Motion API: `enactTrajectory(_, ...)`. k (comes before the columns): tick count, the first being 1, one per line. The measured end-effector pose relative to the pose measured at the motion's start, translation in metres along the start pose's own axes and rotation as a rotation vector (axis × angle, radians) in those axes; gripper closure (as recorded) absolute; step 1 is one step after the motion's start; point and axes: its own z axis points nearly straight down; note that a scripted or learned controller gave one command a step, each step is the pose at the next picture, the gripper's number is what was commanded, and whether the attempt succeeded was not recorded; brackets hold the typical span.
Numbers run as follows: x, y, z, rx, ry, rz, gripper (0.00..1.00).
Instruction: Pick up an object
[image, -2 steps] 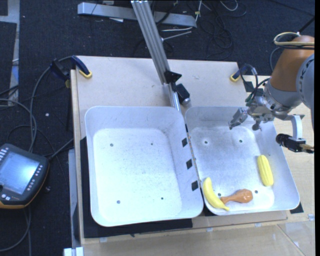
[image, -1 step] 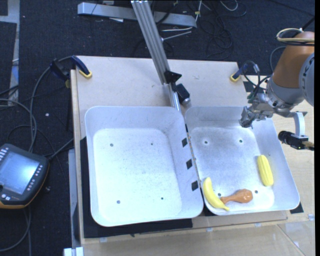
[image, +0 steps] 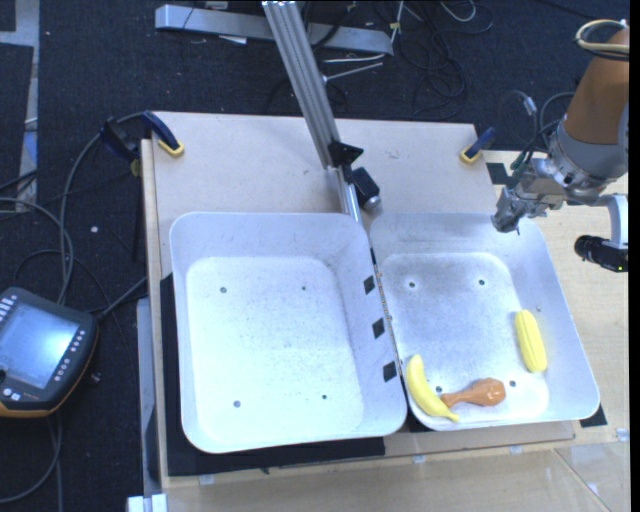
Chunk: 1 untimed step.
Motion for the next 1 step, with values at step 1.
enactTrajectory(1, -0.0002, 0.0008, -0.0349, 0.001, 0.001, 0.0, 1.0)
